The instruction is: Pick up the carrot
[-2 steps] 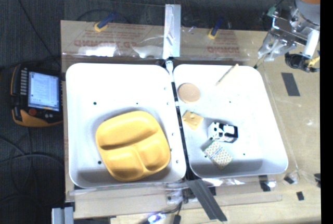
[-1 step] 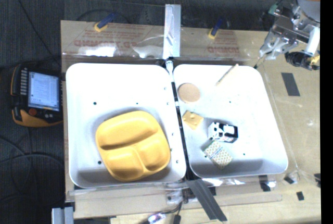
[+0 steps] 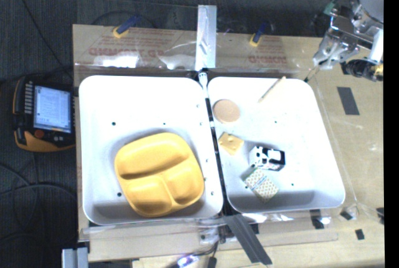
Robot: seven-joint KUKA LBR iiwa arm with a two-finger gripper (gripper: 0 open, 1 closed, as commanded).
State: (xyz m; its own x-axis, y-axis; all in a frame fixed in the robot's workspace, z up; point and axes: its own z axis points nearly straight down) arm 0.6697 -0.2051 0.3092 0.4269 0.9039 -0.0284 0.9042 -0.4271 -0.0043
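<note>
My gripper (image 3: 324, 56) hangs at the upper right, outside the right bin (image 3: 324, 136) and just beyond its far right corner, over the bench. Nothing is visibly held in it. Inside the right bin lie a round tan-orange disc (image 3: 225, 111) near the far left corner, a small yellow wedge (image 3: 230, 144) below it, a black-and-white object (image 3: 268, 157), and a patterned packet (image 3: 262, 184) toward the front. A thin pale stick (image 3: 272, 89) lies slanted near the bin's far edge. All of these sit well left of and below the gripper.
The left bin (image 3: 100, 111) holds a yellow divided plate (image 3: 159, 172). A metal divider (image 3: 206, 42) stands behind the seam between the bins. A handheld pendant with a screen (image 3: 47, 112) rests left of the bench. Clamps and tape marks dot the bench at the right.
</note>
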